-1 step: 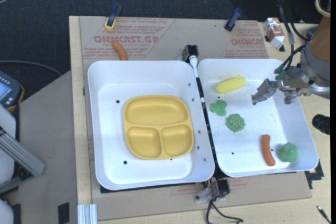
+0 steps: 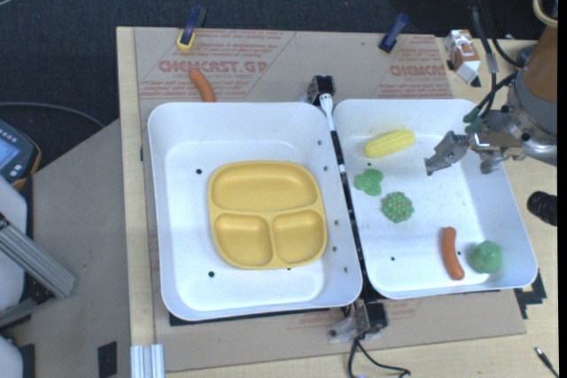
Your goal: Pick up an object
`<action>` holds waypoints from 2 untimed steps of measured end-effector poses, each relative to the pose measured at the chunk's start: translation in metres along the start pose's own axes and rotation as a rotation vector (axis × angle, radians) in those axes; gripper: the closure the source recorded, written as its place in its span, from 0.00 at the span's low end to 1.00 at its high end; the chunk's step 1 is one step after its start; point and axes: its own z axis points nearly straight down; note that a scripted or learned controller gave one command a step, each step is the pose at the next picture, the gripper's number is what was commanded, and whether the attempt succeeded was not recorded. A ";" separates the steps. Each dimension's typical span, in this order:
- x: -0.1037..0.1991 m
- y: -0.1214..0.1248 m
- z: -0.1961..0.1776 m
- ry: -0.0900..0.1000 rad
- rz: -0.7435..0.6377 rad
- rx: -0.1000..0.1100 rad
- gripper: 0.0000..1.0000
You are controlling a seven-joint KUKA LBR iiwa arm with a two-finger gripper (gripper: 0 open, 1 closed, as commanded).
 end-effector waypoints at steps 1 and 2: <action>-0.003 0.001 0.063 0.002 0.001 0.008 0.00; -0.005 0.001 0.106 0.003 0.001 0.008 0.00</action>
